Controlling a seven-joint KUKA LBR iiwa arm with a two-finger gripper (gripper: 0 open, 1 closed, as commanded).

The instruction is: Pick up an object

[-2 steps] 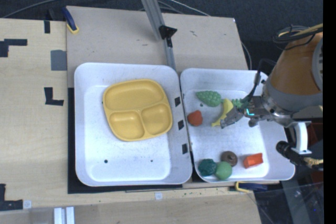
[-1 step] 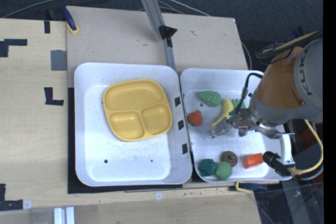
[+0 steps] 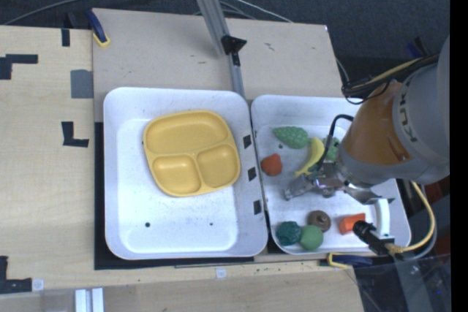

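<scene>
We start at the far left of the pincer, where the left bin (image 3: 121,157) holds a yellow divided tray (image 3: 191,152), well apart from the pincer and out of play for now. Moving right, we cross into the right bin (image 3: 292,104), where everything pickable lies. An orange-red ball (image 3: 271,164) sits just left of the pincer and a little above it. Above it lies a green leafy piece (image 3: 291,136), and a yellow banana (image 3: 313,155) lies close by the pincer's upper side. Below and to the left we see a dark teal lump (image 3: 287,232) touching a green ball (image 3: 311,237), with a brown ring-shaped piece (image 3: 319,218) almost directly beneath.

The pincer (image 3: 298,190) itself hangs low over bare bin floor in the middle of this cluster. We cannot tell how it is set, since the metal parts blur together, and we see nothing between its tips. To its lower right lies a small orange block (image 3: 352,222) beside the arm's grey and orange body (image 3: 387,135).

We judge this to be the approach step, with no object secured. The next move calls for choosing one nearby target, likely the orange-red ball or the banana, and centring on it before descending.
</scene>
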